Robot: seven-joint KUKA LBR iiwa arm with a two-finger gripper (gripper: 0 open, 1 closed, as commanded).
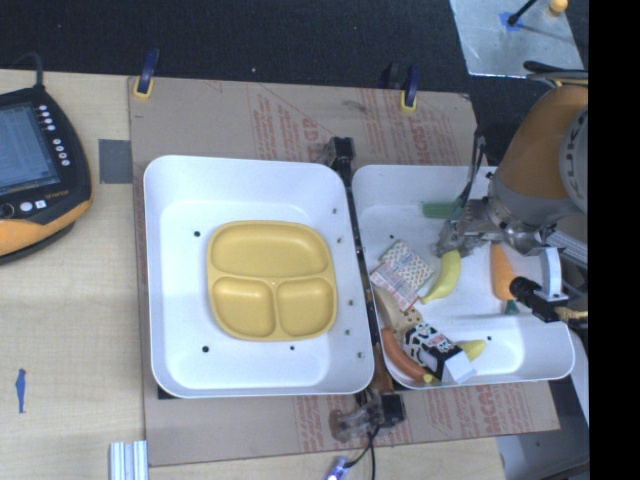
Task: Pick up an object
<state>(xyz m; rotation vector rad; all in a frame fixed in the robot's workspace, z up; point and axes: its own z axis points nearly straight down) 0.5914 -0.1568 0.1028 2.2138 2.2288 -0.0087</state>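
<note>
Over the right bin [560, 363], the end effector [458, 240] hangs just above the banana [444, 276].
Whether it is clenched or released cannot be told; a clean grasp likely needs a straight descent onto the banana, clear of the patterned packet [402, 271].

Both bins [165, 268] white. Divided tray [271, 278] mustard yellow. Banana [445, 276] yellow. Packet [404, 271] checked multicolour. Carrot [500, 271] orange. Worktop [70, 318] pale wood.

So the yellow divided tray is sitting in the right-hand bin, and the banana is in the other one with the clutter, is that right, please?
Not quite: the camera view shows the yellow divided tray in the left bin. The banana lies in the right bin with the clutter.
</note>
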